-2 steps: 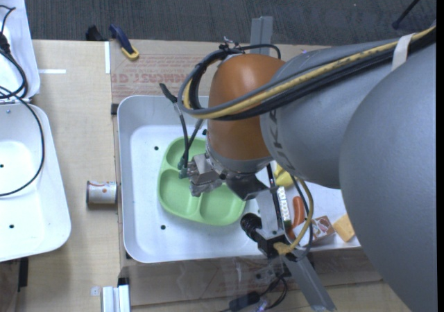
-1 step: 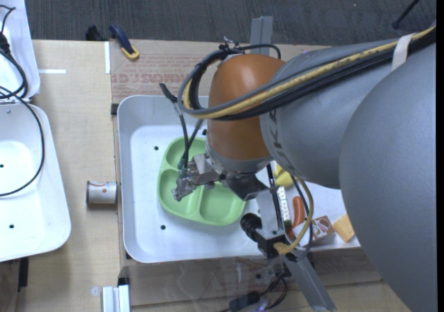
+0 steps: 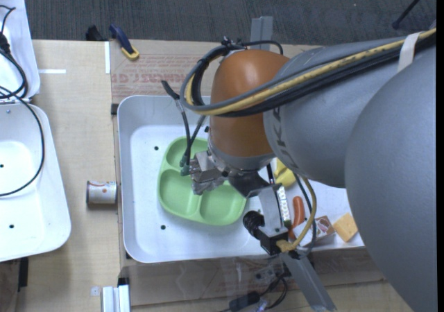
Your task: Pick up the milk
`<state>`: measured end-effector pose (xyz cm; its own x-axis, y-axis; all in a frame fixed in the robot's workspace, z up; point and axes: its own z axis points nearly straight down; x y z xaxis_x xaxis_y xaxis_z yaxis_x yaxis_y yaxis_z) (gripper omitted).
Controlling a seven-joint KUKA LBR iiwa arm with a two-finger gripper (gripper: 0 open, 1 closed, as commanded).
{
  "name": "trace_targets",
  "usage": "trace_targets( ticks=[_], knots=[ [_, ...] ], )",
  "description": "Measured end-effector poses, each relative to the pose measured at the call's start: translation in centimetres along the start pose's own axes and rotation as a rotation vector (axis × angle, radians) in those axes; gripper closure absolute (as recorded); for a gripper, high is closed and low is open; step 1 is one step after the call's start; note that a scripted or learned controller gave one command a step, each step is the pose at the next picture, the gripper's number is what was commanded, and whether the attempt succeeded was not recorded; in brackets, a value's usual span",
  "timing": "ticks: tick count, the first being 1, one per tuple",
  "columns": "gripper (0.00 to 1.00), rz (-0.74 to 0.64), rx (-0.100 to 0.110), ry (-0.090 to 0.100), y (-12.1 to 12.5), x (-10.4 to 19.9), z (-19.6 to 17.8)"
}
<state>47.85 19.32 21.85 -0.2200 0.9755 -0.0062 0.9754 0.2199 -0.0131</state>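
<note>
— Where's the milk?
— I can't name it for certain. A small carton [image 3: 323, 227], brown and white with a red patch, lies at the near right corner of the right bin [image 3: 141, 234], partly under the arm [image 3: 361, 116]. It may be the milk, but its print is too small to read.
— What's around it?
— A yellow wedge [image 3: 345, 227] is just to its right and a red sausage shape [image 3: 298, 209] just to its left, so that corner is crowded.
— And the gripper?
— The gripper [image 3: 207, 175] hangs over the green divided plate [image 3: 182, 196], well left of the carton. Whether it is open or closed can't be told, and nothing shows in its grasp.
— Any writing?
— Faint red lettering [image 3: 173, 73] on the bench beyond the bin is illegible, as is a white label [image 3: 283, 201] with dark print on the wrist.
— Open room?
— There is bare bin floor left of the plate. A can [image 3: 102, 193] lies outside that rim, between the bins.
</note>
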Motion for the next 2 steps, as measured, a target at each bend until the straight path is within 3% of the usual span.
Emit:
trace_targets(
  ticks=[1,2],
  knots=[
    [1.00,-0.285,-0.009,0.003,-0.72,-2.85,1.90],
    [1.00,-0.281,-0.007,0.003,-0.65,-2.98,1.09]
  ],
)
